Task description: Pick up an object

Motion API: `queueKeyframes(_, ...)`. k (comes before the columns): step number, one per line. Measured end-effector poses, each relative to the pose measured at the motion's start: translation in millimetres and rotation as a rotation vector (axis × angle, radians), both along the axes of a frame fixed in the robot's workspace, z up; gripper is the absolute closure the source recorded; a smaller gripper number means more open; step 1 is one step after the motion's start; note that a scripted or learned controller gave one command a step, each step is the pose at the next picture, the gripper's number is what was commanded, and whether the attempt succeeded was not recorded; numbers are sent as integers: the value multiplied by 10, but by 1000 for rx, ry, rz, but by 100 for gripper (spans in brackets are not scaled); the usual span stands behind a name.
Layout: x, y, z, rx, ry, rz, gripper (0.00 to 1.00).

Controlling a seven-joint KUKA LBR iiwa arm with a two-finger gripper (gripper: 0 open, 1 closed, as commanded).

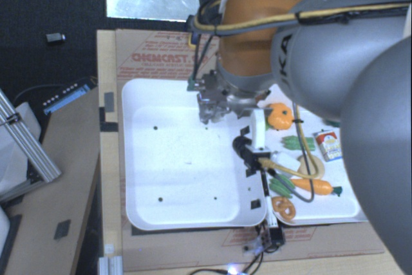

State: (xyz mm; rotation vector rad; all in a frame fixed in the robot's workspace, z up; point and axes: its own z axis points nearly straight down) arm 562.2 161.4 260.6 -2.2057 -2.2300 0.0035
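So the grey arm with the orange band (257,22) hung over the left white bin's (161,203) far right corner, gripper (211,111) low; honestly couldn't tell its state. The small orange pumpkin-shaped toy (280,117) sat well apart in the right white bin (347,206), near its far left corner.

- A bench (77,158) with a tan top carries everything.
- A flat sheet of brown cardboard (154,55) with red print lies on the bench.
- Two shallow white bins sit side by side on that cardboard: the left bin (138,138) and the right bin (351,206), partly hidden.
- A small dark piece (62,229), perhaps tape, lies on the bench near the left bin.
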Motion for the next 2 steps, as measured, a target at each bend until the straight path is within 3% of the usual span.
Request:
queueKeyframes(1,87,643,-269,0,-5,-1,100)
queueKeyframes(2,-324,736,-596,-2,0,-4,100)
